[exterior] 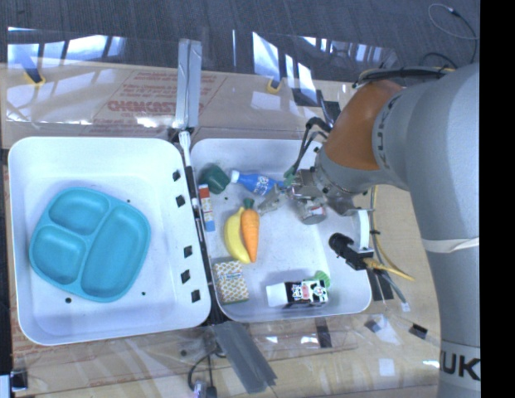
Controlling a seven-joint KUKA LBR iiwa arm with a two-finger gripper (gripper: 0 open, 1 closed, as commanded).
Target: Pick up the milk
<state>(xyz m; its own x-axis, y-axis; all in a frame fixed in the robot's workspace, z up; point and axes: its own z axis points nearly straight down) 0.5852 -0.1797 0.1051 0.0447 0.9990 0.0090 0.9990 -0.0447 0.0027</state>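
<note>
Milk carton [300,293] lies on its side at the near wall of the right bin [357,305], well apart from the gripper [311,204], which hangs mid-bin by the blue bottle [255,182]. Cannot tell how the jaws stand.

Risk: the carton sits tight to the wall, so 1 finger may strike the rim or skid the carton along it. Carrot [250,232] and banana [233,237] sit left; open floor lies between gripper and carton.

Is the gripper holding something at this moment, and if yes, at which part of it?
Cannot be told. The gripper hangs over the right bin near the blue bottle; the milk lies untouched by the near wall.
</note>
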